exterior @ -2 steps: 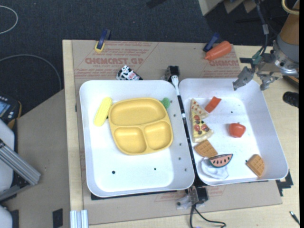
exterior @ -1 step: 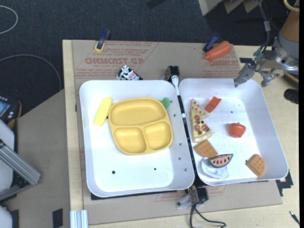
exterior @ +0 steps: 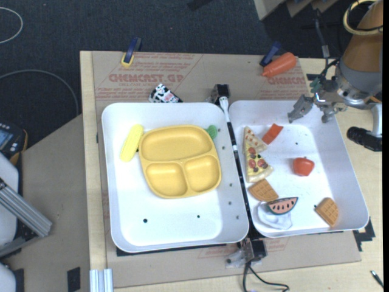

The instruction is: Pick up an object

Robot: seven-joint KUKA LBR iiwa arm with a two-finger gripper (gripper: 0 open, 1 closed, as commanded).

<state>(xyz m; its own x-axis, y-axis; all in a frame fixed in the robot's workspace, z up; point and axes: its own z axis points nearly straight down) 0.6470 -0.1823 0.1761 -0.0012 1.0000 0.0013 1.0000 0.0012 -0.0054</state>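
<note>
Right bin (exterior: 340, 163) holds the loose toys. Pizza slice (exterior: 254, 155) lies by the bin's left wall, long axis running up-down in view, tip toward the far edge, crust end nearer the camera. Small red piece (exterior: 273, 132) just right of the tip, tilted diagonally, upper end to the right. Red tomato (exterior: 303, 165) mid-bin, roundish, no clear axis. Waffle (exterior: 263, 190) just below the pizza crust, touching or nearly so. Watermelon slice (exterior: 282, 205) sits on a white thing (exterior: 271, 218) near the front edge, long axis roughly left-right, curved rind downward. Second waffle (exterior: 327, 211) at the front right corner, tilted diagonally.

Left bin (exterior: 121, 193) holds a yellow tray (exterior: 180, 160) with three compartments, a yellow corn (exterior: 130, 142) beside its left side, long axis near vertical and leaning right at top, and a green bit (exterior: 211, 131) at the tray's upper right corner.

Arm (exterior: 361, 47) comes in from the upper right, wrist over the right bin's far right corner. Pincer (exterior: 311, 110) points down-left; its fingers are spread apart with nothing between them, above the bin's far edge, well apart from the tomato.

Orange carrot (exterior: 279, 64) lies on the surface (exterior: 91, 139) behind the right bin, long axis left-right. Black-white toy (exterior: 163, 94) behind the left bin.
</note>
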